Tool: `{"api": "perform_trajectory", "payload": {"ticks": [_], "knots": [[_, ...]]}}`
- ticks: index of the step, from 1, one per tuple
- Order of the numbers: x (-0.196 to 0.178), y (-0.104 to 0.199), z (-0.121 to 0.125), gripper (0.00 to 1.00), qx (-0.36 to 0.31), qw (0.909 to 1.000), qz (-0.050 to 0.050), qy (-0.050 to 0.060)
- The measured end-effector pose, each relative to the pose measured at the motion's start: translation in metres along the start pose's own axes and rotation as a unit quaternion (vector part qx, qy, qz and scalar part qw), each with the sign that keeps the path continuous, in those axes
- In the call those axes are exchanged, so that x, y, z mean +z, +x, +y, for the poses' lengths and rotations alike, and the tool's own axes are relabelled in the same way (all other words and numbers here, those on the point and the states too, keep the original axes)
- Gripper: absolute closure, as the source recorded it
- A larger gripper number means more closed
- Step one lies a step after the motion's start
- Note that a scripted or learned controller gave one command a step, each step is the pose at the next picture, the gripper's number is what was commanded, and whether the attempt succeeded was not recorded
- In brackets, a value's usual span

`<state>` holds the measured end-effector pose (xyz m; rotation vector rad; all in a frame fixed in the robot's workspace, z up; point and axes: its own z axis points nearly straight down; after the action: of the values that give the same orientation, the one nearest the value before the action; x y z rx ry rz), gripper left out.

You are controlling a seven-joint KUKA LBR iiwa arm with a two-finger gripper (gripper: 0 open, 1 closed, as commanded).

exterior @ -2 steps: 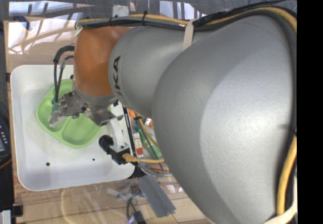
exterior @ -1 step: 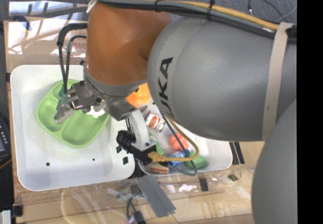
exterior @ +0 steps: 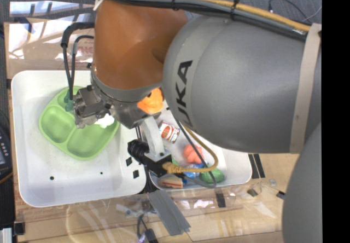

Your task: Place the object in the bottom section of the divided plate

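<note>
The arm (exterior: 219,72) hides much of both bins. The gripper (exterior: 90,108) hangs over the green divided plate (exterior: 76,132) in the left bin (exterior: 33,181), at the plate's one o'clock edge; whether its fingers are apart I cannot tell. A small white object (exterior: 105,122) shows just beneath it, partly hidden. At four o'clock, toys (exterior: 188,173) crowd the right bin (exterior: 240,173).
</note>
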<state>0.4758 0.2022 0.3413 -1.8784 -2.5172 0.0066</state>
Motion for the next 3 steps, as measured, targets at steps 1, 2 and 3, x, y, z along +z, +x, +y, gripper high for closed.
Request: {"api": "perform_trajectory", "payload": {"ticks": [1,2,3], "knots": [[0.044,-0.021,0.013,1.00,-0.137,0.9906,0.001,0.001],[0.035,-0.020,0.013,1.00,-0.140,0.9902,0.001,0.002],[-0.001,-0.025,0.043,1.00,0.067,0.9977,0.000,-0.001]]}}
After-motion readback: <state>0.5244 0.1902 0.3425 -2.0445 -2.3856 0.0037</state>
